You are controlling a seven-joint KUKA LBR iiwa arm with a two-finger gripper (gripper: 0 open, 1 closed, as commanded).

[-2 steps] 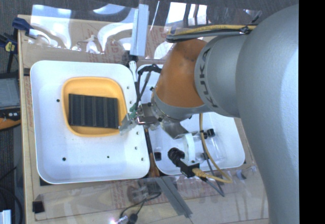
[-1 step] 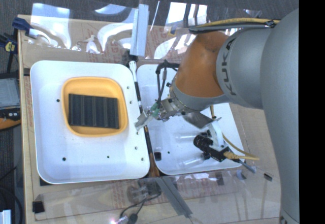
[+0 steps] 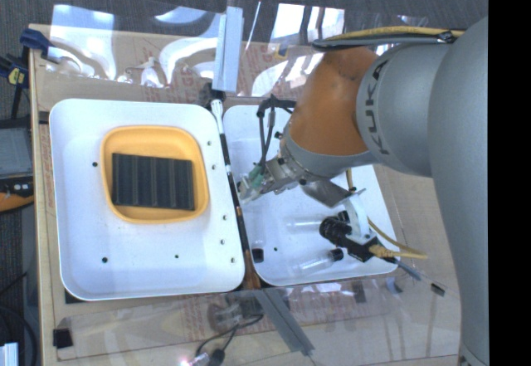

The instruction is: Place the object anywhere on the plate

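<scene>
Tabletop: at the bottom of the frame, it carries both white bins.
Lower clear tube: lies at the lower edge of the right bin. It has a dark cap at its right end, and its long axis runs nearly left to right, tilted up a little to the right.
Small black piece: sits at that bin's lower left, just beside the wall.
Upper clear tube: lies just above the lower one, apart from it and also roughly left to right.
Object: you have no sure sign which thing is meant. My judgement is one of the two tubes, and both are in the right bin, not on the plate.
Claw: hangs at the right bin's left side, close to where the bins meet. You cannot tell whether it is open or closed. A pale greenish patch there is too small to tell whether it is a held thing.
Key relation: both tubes lie to the lower right of the claw, and the plate lies to its left, across the rims of the two bins.
Plate: yellow, in the left bin, with a dark ridged slab filling its well.
Arm: reaches in from the right of the frame, covering the right bin's upper part.
</scene>
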